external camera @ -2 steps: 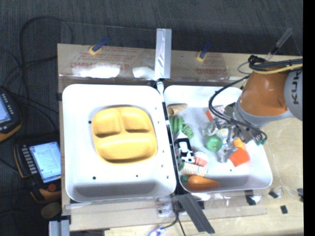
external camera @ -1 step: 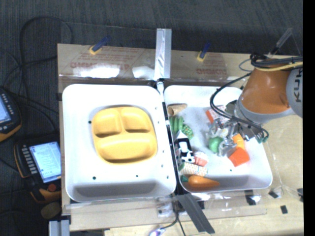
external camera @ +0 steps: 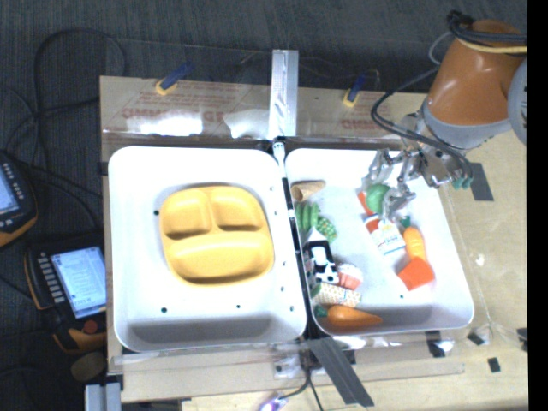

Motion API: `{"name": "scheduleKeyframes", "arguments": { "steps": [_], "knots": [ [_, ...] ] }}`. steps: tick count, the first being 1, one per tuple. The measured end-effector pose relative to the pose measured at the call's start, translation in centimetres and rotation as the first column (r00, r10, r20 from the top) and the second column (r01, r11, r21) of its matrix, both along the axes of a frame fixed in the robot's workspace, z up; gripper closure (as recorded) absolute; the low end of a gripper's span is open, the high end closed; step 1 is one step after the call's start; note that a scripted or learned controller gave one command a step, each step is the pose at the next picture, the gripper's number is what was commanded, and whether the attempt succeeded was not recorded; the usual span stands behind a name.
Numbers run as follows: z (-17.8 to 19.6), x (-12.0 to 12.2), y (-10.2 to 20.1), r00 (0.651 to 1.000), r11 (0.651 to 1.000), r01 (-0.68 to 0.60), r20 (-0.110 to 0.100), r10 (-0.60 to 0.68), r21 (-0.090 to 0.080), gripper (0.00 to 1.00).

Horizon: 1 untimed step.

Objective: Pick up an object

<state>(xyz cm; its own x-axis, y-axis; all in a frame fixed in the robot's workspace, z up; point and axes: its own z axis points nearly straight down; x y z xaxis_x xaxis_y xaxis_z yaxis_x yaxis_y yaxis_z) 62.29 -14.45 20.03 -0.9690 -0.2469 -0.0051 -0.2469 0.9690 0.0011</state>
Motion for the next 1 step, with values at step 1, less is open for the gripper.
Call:
{"name": "scheduleKeyframes", "arguments": {
  "steps": [1],
  "knots": [
    [-0.63,-5.67,1.61,1.000,1.000,0.030,-0.002,-0.030,0.000,1.00]
  ]
}}
